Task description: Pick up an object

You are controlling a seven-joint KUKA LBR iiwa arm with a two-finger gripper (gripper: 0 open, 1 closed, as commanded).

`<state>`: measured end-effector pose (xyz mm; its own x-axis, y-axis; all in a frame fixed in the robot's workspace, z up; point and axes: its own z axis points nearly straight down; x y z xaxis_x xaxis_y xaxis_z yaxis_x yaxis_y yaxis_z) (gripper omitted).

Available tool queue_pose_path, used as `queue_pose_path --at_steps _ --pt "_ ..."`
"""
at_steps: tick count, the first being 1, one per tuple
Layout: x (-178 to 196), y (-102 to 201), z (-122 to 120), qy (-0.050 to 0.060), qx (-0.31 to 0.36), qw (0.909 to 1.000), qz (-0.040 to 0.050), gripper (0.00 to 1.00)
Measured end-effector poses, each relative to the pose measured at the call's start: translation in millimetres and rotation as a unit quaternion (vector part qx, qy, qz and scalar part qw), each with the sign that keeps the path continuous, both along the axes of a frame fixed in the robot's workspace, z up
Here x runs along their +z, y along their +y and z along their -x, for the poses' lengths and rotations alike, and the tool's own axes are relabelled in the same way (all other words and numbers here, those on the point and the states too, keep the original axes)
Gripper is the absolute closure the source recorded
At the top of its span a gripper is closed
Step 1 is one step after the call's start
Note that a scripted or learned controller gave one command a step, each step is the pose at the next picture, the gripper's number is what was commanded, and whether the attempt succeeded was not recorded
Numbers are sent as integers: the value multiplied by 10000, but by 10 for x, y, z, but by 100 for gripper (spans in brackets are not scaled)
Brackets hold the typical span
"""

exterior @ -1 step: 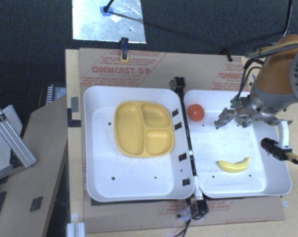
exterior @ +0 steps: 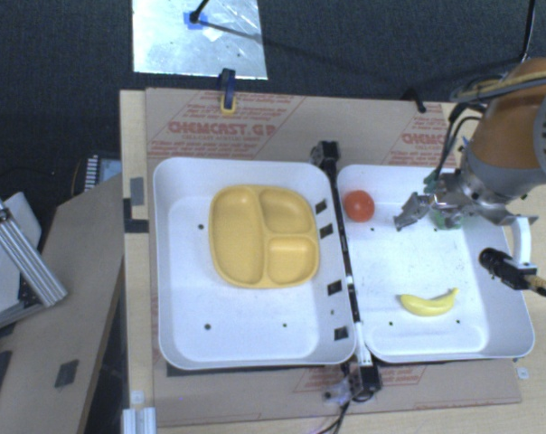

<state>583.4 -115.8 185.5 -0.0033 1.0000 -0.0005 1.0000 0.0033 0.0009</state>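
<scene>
A red round fruit lies at the upper left of the right bin. A yellow banana rests lower down in the same bin, toward its front. My gripper hangs over the upper middle of the right bin, just right of the red fruit and well above the banana in the picture. Its fingers are spread open and nothing sits between them.
The left bin holds a yellow divided plate. A black hinge strip runs between the two bins. The grey arm with its orange band comes in over the right bin's upper right corner.
</scene>
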Motion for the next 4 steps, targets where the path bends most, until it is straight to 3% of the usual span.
queue_pose_path --at_steps 2,3,4 --pt "-1039 -78 -57 19 -15 10000 -6 0" --pt "-901 -84 -75 -13 -19 10000 4 100" --pt "-324 12 -115 -26 8 10000 1 100"
